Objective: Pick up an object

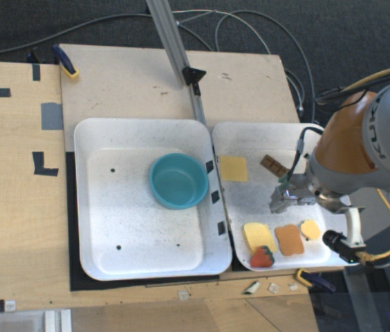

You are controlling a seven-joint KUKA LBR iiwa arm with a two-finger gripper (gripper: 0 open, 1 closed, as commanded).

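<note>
The gripper (283, 200) hangs low over the right bin (250, 138), about the middle of its right half, and from where I stand I cannot tell how it is set or whether it has anything in it; the metal blurs against the speckled floor.

Nearest to it are the small toy foods along the near edge of that bin: an orange slab (290, 240) like a piece of toast, a pale yellow rounded piece (258, 235) to its left, a little yellow round one (310, 229) to its right, and a red strawberry (263, 257) tucked against the near rim, touching the yellow piece. Farther back lie a flat yellow square (234, 168), like a cheese slice, and a small brown block (273, 164).

All of these look like light, stiff plastic, smooth enough to slip. I'd judge the orange slab the likeliest target, sitting just near of the gripper. It lies flat, so it wants a pinch across its narrow width, coming straight down. The flat yellow square would be hard to get under. The strawberry is crowded by the rim and its neighbour.

In the left bin (98, 254) sits a teal bowl (178, 180), well apart from the arm; its thin rim would be the place to take it.
</note>
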